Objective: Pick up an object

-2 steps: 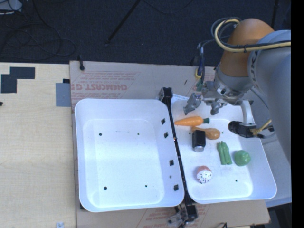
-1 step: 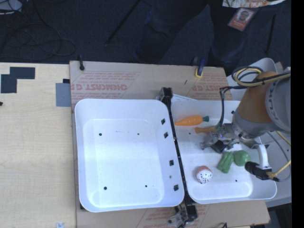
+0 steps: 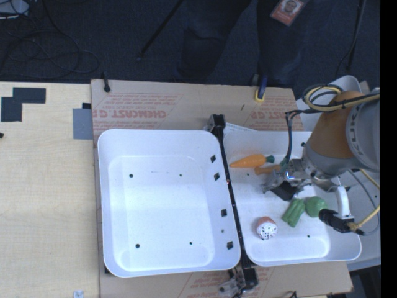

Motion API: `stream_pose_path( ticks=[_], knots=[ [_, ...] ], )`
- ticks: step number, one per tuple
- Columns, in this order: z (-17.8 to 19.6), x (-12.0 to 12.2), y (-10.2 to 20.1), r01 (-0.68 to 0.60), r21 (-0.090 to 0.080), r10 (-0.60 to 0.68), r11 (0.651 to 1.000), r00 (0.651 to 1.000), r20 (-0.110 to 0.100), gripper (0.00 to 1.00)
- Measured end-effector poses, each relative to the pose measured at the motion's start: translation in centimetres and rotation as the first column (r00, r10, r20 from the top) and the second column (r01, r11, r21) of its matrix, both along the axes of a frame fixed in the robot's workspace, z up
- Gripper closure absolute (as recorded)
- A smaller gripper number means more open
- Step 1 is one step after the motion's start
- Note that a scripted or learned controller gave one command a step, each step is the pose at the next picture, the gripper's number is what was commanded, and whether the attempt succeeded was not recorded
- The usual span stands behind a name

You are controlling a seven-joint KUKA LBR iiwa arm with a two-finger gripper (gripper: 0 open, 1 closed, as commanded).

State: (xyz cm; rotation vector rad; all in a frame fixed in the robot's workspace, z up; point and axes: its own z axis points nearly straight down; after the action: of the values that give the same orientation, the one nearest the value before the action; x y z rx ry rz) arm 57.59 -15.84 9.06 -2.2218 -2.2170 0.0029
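Just left of the tool [image 3: 280,180] lies the carrot [image 3: 251,161].

Even overhead light — slight softness

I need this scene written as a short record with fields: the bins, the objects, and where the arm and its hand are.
bins: left bin and right bin, white, side by side
objects in right bin: orange carrot, green toy, small white and red toy
arm: grey with orange band, reaching in over the right bin
hand: hand low over the right bin, between carrot and green toy
held object: none visible
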Motion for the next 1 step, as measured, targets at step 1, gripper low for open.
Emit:
stream_pose_path(
  ticks=[1],
  knots=[
    [1.78,4.11,-2.21,-0.006,-0.003,0.006,1.000,1.000,0.006,0.00]
  ],
)
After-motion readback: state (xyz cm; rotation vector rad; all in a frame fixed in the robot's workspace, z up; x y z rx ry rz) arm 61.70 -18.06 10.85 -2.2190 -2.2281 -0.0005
